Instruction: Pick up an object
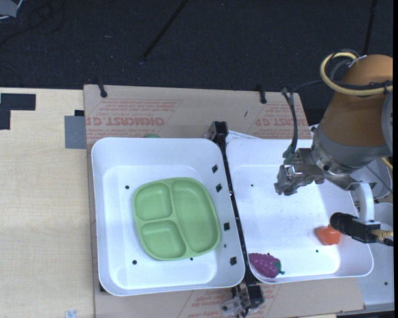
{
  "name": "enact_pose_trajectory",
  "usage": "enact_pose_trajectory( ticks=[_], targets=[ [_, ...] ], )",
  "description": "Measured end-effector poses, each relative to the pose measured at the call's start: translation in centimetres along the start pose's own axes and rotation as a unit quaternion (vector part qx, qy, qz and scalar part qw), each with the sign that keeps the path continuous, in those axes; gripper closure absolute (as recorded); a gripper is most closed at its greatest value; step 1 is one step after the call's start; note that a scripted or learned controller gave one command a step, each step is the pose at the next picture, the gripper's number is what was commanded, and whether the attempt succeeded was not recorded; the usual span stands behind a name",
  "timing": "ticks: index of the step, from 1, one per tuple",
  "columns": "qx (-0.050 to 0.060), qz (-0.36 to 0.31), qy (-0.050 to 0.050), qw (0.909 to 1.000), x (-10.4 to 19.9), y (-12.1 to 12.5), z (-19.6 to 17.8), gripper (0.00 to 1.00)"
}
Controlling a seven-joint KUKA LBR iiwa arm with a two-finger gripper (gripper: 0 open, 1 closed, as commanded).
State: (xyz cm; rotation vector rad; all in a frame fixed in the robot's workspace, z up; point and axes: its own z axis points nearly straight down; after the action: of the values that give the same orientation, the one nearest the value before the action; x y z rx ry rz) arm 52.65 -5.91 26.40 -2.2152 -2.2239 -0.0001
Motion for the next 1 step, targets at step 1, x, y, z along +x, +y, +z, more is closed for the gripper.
enact_pose_trajectory(
  ticks=[1],
  targets=[
    [0.000,0.000,0.000,1.0000,5.19,3.02,0.61,1.00]
  ],
)
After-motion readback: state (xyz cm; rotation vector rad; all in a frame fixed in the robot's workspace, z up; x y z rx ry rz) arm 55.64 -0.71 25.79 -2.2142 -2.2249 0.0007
